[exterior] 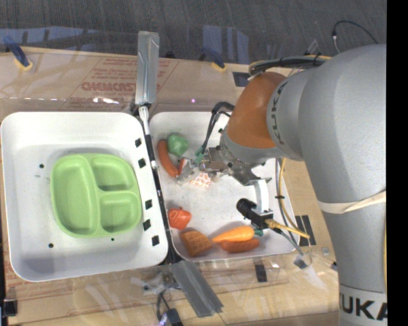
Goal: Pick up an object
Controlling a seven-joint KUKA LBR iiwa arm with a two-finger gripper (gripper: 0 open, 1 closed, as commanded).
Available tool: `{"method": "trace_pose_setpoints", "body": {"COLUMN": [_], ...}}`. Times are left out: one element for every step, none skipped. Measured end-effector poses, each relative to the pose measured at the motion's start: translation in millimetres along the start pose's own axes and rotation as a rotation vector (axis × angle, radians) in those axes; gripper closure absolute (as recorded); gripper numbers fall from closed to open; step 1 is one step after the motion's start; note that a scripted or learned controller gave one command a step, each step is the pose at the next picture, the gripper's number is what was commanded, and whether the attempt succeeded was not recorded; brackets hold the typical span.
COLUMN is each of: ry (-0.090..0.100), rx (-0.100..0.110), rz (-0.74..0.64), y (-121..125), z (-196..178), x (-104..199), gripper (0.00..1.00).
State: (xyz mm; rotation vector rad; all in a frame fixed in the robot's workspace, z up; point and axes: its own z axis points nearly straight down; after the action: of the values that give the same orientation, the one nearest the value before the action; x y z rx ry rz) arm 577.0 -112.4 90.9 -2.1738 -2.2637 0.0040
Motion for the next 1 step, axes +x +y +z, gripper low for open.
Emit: {"method": "trace_pose_setpoints", "body": {"ry": [0.0], "rx": [0.003], "rz": [-0.003], "y": [-0.8], "z": [-9.0], "x": [-0.6], "gripper": [1.0]}}
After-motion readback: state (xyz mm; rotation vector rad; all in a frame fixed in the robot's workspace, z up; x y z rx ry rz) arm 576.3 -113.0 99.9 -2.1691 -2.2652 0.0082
